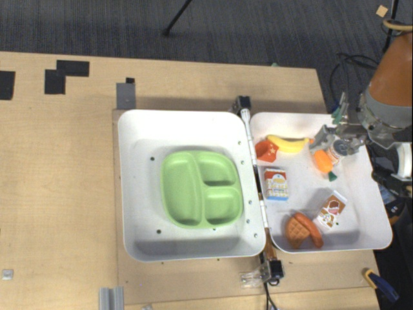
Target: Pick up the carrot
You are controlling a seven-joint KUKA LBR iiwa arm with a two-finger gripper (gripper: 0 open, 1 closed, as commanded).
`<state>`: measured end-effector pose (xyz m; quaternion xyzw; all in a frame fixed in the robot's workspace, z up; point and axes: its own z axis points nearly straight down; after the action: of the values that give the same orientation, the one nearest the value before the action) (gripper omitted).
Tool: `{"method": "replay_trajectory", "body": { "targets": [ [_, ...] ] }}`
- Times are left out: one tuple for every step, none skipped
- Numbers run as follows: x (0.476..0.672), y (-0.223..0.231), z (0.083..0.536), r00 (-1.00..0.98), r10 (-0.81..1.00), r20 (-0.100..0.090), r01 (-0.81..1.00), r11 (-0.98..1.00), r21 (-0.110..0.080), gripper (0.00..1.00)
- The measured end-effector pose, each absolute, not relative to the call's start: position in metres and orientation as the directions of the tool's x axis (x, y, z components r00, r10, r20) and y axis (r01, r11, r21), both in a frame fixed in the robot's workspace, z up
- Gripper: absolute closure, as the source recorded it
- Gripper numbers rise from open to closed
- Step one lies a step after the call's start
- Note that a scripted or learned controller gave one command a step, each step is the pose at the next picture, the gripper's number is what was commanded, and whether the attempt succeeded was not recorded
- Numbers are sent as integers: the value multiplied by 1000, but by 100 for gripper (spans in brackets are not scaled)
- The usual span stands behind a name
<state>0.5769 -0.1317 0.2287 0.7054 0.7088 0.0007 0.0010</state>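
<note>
Hovering gripper (335,146) in right bin (361,237) | carrot (323,161) just below-left | gripper state: cannot tell

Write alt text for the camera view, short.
The gripper hangs in the right bin just above the carrot, with a banana, a red piece, two small cartons and a waffle nearby. The left bin holds a green divided plate.

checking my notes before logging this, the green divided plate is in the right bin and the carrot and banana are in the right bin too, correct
Not quite. The camera view shows the green divided plate in the left bin, not the right one. The carrot and banana are indeed in the right bin.
</note>
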Motion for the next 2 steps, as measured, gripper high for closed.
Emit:
{"method": "replay_trajectory", "body": {
  "targets": [
    [620, -143, 98, -215, 977, -2, 977, 215, 6, 0],
    [629, -180, 87, -340, 941, 5, 941, 340, 5, 0]
  ]
}}
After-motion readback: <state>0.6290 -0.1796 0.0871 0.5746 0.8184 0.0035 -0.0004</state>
